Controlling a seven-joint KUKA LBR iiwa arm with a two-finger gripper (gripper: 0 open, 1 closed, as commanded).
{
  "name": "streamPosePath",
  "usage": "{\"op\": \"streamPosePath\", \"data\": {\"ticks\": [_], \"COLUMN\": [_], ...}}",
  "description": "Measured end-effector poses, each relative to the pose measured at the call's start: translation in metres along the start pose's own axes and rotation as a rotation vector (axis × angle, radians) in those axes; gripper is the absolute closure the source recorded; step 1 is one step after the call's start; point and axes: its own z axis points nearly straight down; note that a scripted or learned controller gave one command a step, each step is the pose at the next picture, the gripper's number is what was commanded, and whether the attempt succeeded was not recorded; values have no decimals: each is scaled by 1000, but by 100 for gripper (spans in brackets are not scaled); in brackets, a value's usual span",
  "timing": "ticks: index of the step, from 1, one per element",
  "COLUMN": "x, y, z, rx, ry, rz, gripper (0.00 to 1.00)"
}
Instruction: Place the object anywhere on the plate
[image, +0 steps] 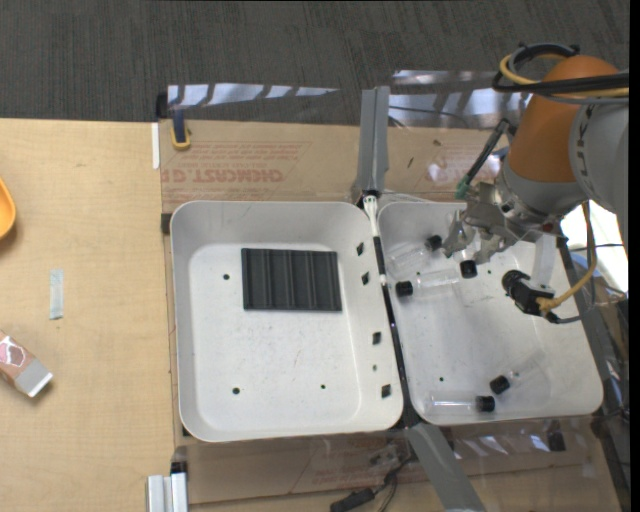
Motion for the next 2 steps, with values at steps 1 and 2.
{"op": "streamPosePath", "data": {"ticks": [1,2], "x": [29,105], "y": [-77,-145], "z": [-9,0], "rx": [1,2], "ry": [1,0], "rz": [130,-102], "gripper": [100,100]}}
